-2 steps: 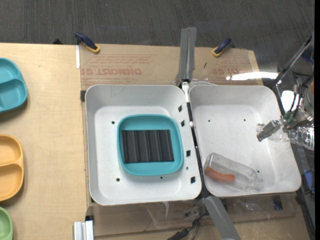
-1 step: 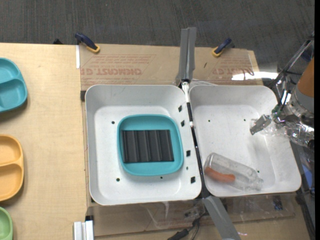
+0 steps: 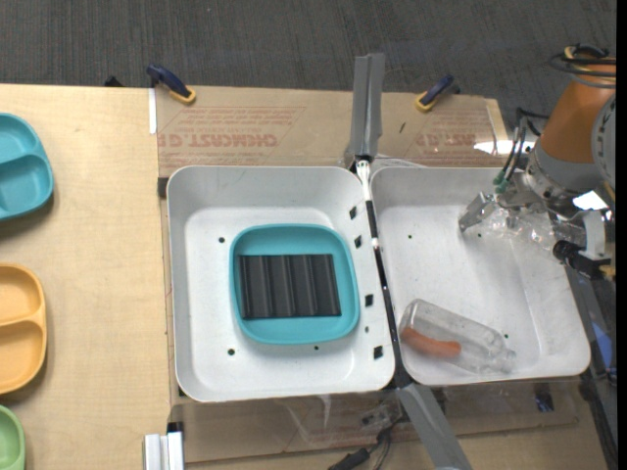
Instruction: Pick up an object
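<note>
camera view: fixed, looking down at a slant on both bins
task thing: clear plastic bottle, lying on its side in the right bin, front part, near the divider; neck points to the right, body see-through and glossy, rounded rectangular shape
bottle contents: an orange-red sausage-shaped piece seen through the clear wall at the left end; cannot tell if it is inside or under the bottle
tool: over the back right part of the right bin, well apart from the bottle; shiny metal and clear parts, strong glare; open or closed cannot be told
arm: enters from the right, orange band above a grey wrist, dark cables alongside
left bin: shallow, white, matte plastic, rounded corners, small dark holes in the floor
teal tray: rounded square, smooth plastic, sits in the middle of the left bin; dark ribbed insert with parallel grooves fills its centre
table: light wood grain on the left; brown cardboard sheet with red print behind the bins
clamps: two with blue and yellow handles, and, at the cardboard's back edge
far left edge: blue divided plate, orange divided plate, green piece at the corner, all smooth plastic and cut off by the frame
</note>
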Tool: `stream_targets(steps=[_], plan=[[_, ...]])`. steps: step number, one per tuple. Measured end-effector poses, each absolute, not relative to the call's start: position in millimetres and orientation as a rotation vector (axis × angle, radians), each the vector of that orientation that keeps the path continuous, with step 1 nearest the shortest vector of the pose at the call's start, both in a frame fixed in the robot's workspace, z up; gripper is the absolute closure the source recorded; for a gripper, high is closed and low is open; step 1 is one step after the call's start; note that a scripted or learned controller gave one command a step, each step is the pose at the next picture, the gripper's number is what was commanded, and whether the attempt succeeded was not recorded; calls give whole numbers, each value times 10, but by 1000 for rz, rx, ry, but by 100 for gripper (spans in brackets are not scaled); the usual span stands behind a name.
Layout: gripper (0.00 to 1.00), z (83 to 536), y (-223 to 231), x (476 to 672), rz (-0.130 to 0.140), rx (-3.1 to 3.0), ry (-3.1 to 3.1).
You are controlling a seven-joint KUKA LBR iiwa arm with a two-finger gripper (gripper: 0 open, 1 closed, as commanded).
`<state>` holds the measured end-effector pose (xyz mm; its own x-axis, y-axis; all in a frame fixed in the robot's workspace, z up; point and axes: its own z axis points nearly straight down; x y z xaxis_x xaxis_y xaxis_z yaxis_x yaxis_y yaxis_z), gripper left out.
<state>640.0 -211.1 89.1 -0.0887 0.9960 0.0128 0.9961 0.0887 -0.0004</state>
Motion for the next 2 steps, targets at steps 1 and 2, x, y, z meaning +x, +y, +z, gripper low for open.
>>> stream_targets(steps=[1,2], plan=[[100,947,-2103,6404,-8,-2106,-2314],[100,1617,-1537,6450,4,-2159,-2280]])
